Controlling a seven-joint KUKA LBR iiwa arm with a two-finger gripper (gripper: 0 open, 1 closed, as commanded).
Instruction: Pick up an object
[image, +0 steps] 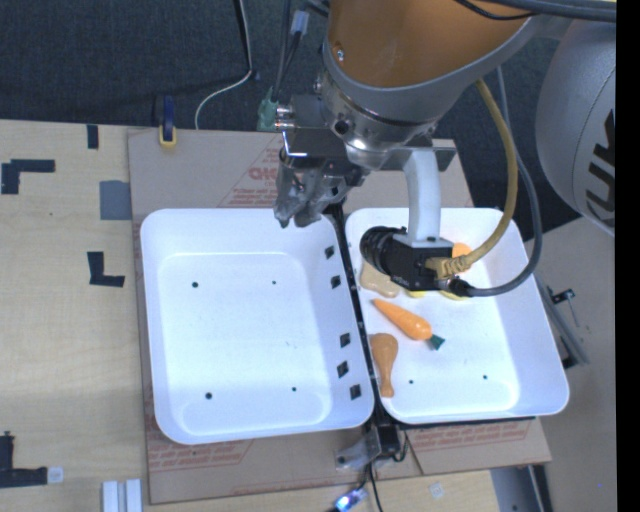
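Jaws (303, 205) of the grey arm hang over the back edge of the shallow white left bin (170, 300), near the divide between the bins, with nothing visible between them; how wide they stand cannot be told. On the brown cardboard worktop (200, 170), the shallow white right bin (520, 380) holds an orange plastic carrot with a green tip (405, 322), a tan wooden spoon-shaped piece (384, 362) just beside it, and a pale yellow piece (377, 283) partly hidden under a black fitting (395, 255).
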